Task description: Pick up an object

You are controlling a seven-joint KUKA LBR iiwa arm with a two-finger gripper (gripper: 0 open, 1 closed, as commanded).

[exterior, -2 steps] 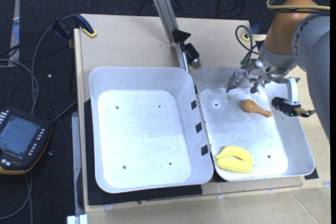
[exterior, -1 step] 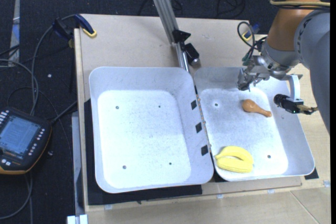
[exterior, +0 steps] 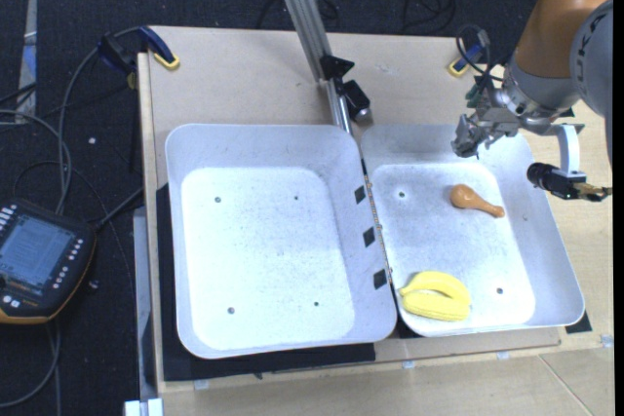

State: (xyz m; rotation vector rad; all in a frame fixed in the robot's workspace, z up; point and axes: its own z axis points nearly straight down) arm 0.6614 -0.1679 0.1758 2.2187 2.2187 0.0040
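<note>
A small orange pear-shaped object (exterior: 474,200) lies in the right bin (exterior: 546,239), toward its far side. A yellow banana-like object (exterior: 435,296) rests near that bin's front edge. My gripper (exterior: 468,143) hangs over the right bin's far rim, up and slightly left of the orange object, apart from it. Nothing shows between its fingers.
The left bin (exterior: 195,161) lies beside the right one, with a row of black clips (exterior: 370,234) along the seam. A slanted metal post (exterior: 310,19) rises from behind the bins. Clamps (exterior: 156,49) sit at the bench's far corners.
</note>
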